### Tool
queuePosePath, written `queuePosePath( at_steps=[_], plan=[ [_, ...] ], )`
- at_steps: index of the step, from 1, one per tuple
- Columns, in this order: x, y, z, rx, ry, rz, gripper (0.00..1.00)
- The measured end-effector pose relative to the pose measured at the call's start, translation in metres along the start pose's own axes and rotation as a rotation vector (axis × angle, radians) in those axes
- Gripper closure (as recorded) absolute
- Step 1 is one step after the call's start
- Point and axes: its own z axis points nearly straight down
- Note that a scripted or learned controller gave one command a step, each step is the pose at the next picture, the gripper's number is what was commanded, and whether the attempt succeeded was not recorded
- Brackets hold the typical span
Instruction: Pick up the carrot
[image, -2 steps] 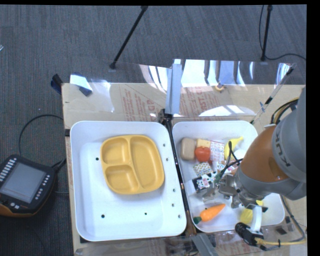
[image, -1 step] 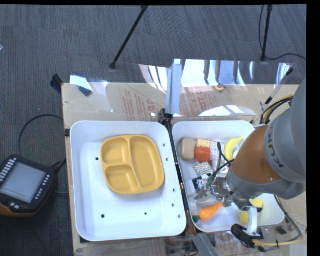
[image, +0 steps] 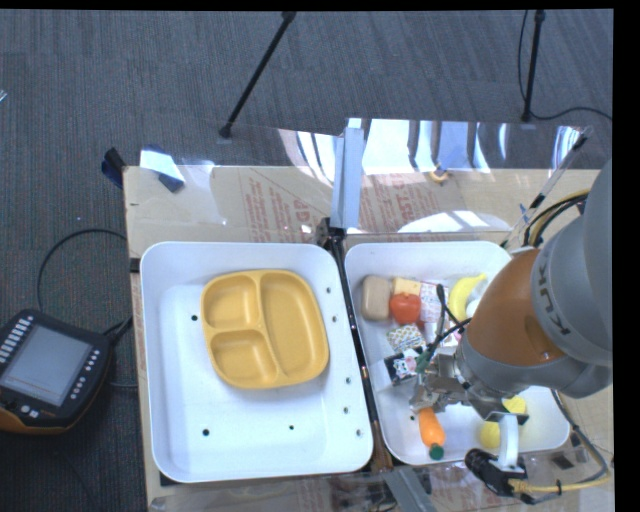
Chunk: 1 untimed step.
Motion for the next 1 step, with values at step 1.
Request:
queuePosePath(
  at_steps=[1],
  plan=[
    [0.0883,0.0525,-0.0969,-0.017,0.0,0.202,1.0]
  ],
)
